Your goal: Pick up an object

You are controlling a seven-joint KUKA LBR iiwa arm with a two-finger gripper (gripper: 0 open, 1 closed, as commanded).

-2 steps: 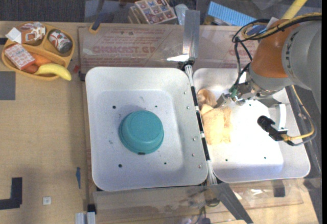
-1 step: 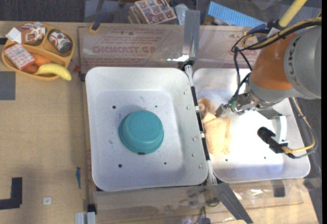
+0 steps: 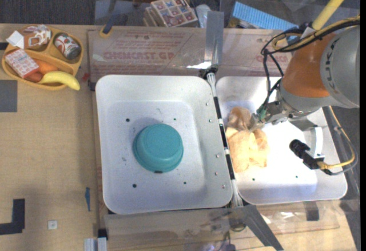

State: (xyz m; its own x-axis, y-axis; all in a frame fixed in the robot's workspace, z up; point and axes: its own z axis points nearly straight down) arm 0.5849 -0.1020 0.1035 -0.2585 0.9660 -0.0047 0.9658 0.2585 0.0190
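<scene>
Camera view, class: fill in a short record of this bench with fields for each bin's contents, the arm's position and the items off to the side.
left bin: teal bowl, upside down, near the middle
right bin: pale yellow soft object against the left wall
arm: reaches in from the right, over the right bin
gripper: at the soft object's upper edge; grasp unclear
yellow tray: on the bench at far left, holding a banana and small packets

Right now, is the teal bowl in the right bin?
No, the teal bowl sits upside down in the left bin, while the right bin holds a yellowish soft object.
</scene>
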